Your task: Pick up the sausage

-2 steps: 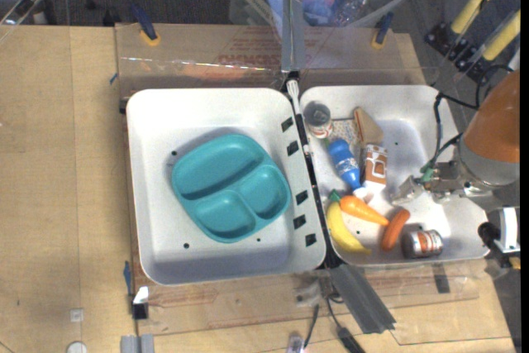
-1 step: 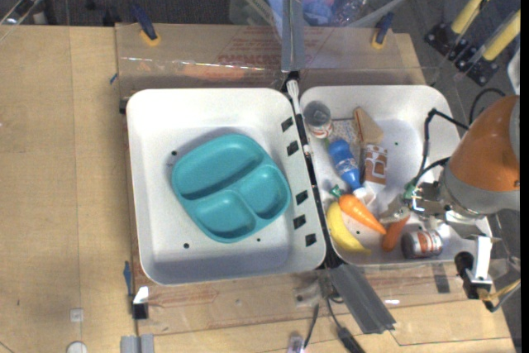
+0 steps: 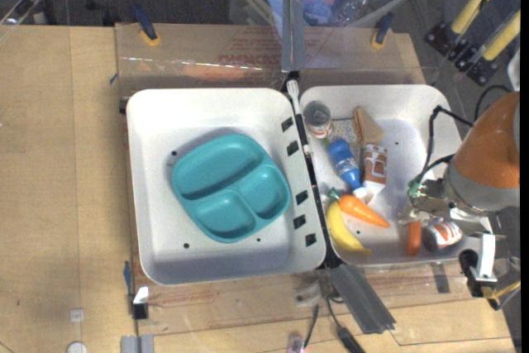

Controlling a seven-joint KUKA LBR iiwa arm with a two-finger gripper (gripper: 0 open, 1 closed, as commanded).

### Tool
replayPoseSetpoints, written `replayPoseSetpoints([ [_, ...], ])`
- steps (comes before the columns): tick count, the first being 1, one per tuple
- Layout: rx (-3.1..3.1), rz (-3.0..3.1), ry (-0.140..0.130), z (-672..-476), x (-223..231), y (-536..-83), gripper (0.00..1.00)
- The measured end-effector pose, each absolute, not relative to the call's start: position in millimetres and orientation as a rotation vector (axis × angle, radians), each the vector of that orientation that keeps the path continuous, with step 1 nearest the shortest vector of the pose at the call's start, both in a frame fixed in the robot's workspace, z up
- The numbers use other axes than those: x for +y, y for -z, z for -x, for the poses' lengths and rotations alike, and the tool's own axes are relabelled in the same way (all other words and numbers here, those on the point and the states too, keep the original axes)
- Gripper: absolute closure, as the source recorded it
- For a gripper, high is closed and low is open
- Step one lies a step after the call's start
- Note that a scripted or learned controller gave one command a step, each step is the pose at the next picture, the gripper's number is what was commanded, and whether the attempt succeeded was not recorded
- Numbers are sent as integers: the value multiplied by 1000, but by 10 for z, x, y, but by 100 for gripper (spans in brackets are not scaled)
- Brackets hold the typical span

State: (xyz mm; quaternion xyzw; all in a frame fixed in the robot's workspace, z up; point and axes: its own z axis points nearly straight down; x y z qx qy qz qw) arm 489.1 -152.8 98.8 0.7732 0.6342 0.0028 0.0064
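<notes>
Sausage [image 3: 413, 237] lies loose near right bin's front wall [image 3: 397, 256]; end effector [image 3: 430, 207] just beside, aperture indeterminable.

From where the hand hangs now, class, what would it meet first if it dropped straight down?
Probably the sausage, the small orange-brown piece in the right bin, lying just below the hand, with a white-and-orange item close beside it. Depth is hard to judge from this slanted view.

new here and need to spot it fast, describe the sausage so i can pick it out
Look in the right white bin, at its near edge beside the end effector. The sausage is the small reddish-orange stub lying there. Unlike the carrot to its left, it is blunt, with no green top.
</notes>
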Motion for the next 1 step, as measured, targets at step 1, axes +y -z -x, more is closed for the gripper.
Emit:
replayPoseSetpoints([
  [1,2193,-2251,1,-5367,-762,-1840,100],
])
